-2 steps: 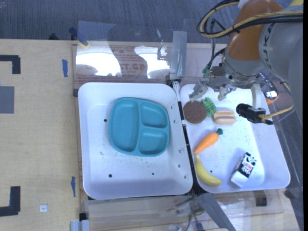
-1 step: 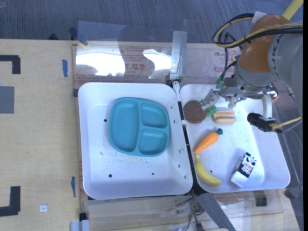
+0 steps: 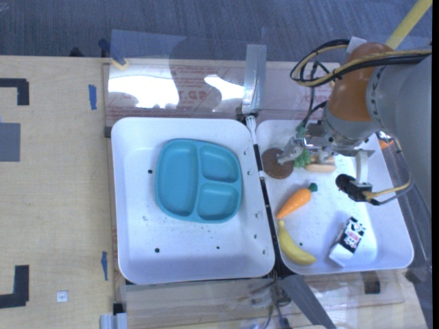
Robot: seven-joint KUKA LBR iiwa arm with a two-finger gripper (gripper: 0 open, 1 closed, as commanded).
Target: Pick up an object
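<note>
Seemingly the likeliest target, a small green piece (image 3: 302, 158) lay toward the back-left corner of the right bin (image 3: 392, 253). It sat just beside a brown disc (image 3: 277, 164) and directly beneath the gripper (image 3: 306, 146), which hung low over it at the end of the grey-and-orange arm (image 3: 357, 94). Whether the gripper was spread or pressed together could not be told from above, and nothing could be seen held in it.

Crowding looked like the main risk. With the disc so close on one side and a pale stick-like item (image 3: 324, 160) partly hidden under the wrist on the other, a closing grip might have caught a neighbour instead, or nudged the green piece sideways and out of reach. The piece also appeared small and uneven in shape, so it could well have slipped free on the lift. The wall between the bins stood near enough that a slightly off descent might have struck it.

Farther forward, a carrot (image 3: 295, 202), a banana (image 3: 293, 247) and a small carton (image 3: 350, 240) lay well apart from the gripper and seemed out of harm's way. A blue plate (image 3: 199, 180) sat alone in the left bin (image 3: 137, 242).
</note>
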